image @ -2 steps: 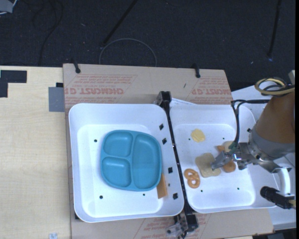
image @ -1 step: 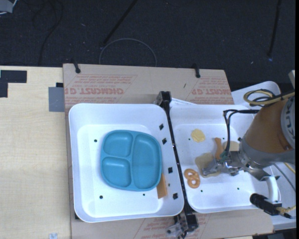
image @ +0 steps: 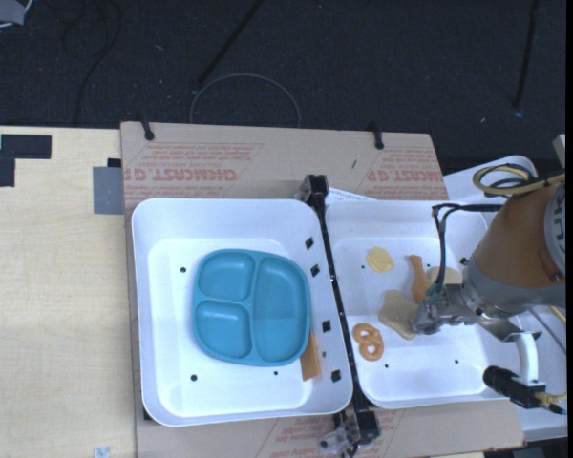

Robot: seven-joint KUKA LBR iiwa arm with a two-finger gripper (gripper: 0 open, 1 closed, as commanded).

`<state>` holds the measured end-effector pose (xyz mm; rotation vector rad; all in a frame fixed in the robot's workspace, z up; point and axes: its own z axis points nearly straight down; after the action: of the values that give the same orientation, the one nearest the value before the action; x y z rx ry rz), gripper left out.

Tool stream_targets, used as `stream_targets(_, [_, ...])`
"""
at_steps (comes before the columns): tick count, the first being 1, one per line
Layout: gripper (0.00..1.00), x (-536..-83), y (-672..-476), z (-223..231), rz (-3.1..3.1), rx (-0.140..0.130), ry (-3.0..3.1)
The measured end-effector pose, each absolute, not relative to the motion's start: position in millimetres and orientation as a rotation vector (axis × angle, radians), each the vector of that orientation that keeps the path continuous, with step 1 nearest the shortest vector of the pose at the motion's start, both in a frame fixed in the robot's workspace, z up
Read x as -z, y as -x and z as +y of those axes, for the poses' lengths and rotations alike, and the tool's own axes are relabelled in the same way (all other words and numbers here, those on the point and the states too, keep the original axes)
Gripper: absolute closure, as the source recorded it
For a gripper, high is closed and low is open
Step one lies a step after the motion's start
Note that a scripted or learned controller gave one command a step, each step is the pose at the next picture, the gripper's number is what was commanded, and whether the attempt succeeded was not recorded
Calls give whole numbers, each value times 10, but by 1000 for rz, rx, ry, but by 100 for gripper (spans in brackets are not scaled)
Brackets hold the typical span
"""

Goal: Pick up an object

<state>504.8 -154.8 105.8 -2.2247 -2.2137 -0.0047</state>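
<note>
We read mirrored red print on the brown cardboard sheet [image: 267, 165]; the pincer [image: 428, 319], grip state indiscernible, touches the flat tan slice-shaped piece [image: 397, 311].

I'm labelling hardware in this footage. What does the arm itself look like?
The arm is a thick rounded tube with a wide orange-brown band, grey at the right. A thin black cable loops beside it. The claw is small, dark grey metal.

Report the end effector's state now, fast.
End effector: down in the right bin at the tan piece; open or closed cannot be told.
</note>
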Motion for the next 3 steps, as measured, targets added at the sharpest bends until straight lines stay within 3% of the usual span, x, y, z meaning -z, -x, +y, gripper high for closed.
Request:
stream_targets(2, [100, -2207, -5027, -1559, -2225, 3, 2222])
stream_targets(3, [100, -2553, -5035, -1566, -2225, 2, 2221])
